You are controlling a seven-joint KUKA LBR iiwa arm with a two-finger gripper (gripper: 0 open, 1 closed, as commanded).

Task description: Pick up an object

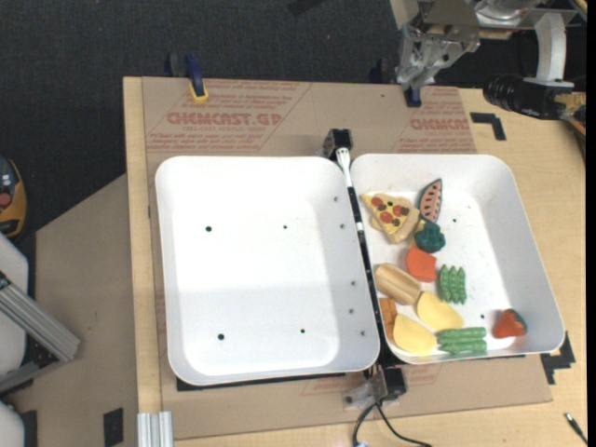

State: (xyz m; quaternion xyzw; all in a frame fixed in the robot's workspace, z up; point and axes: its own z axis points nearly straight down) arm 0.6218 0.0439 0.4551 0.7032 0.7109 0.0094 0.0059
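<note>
White shallow plastic bins, two, side by side on brown cardboard-covered desk. Left bin showing bare floor with small dark dots. Right bin holding toy food, clustered along its left and near sides.

Contents of right bin, far to near: tan pizza slice with red dots near the divider; red-and-green watermelon wedge just beside it to the right; dark green broccoli-like lump below the wedge; orange-red rounded piece touching the lump; green ridged pod just right of that; tan bread-roll shape against the left wall; two yellow rounded pieces near the front; green bean pod lying flat along the front rim; red strawberry-like piece at the near right corner.

Grey two-finger gripper raised beyond the far edge of the right bin, well apart from all toys. Fingers pointing downward, close together, nothing between them.
</note>
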